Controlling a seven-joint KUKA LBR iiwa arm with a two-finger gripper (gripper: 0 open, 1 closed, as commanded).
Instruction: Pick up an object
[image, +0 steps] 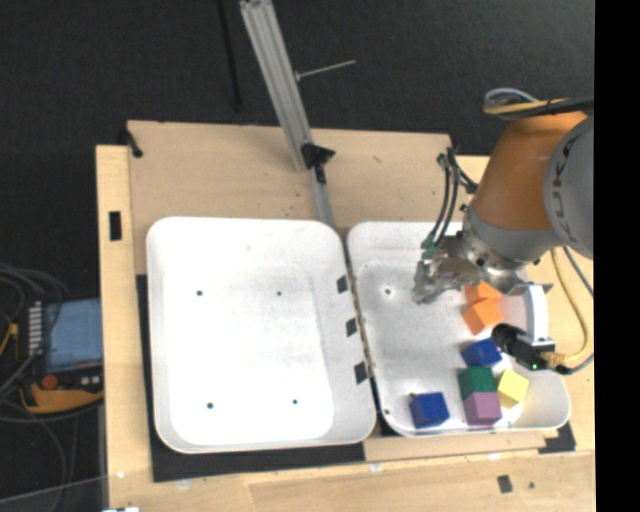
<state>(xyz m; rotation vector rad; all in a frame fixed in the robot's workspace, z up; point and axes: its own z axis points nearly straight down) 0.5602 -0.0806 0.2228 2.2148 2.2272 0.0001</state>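
Camera view puts the gripper (432, 280) low over the upper part of the right bin (390, 330), above bare white floor, with nothing visible between its tips; whether it is open or closed I cannot tell from this slanted look down. The nearest candidate is the orange block (484, 310), just beside the wrist on its right (partly tucked under the arm's bulk). To do the pick well, I judge the tool should shift over one block, line up square with its flat faces, and descend only where neighbours leave room, since the lower cluster is tight. That cluster sits in the right bin's lower right corner: a blue block (481, 353), a green block (477, 381), a purple block (483, 406) and a yellow block (513, 386), touching or nearly so, with a second blue block (429, 409) a little apart to their left. The left bin (245, 330) shows just a few dark specks.
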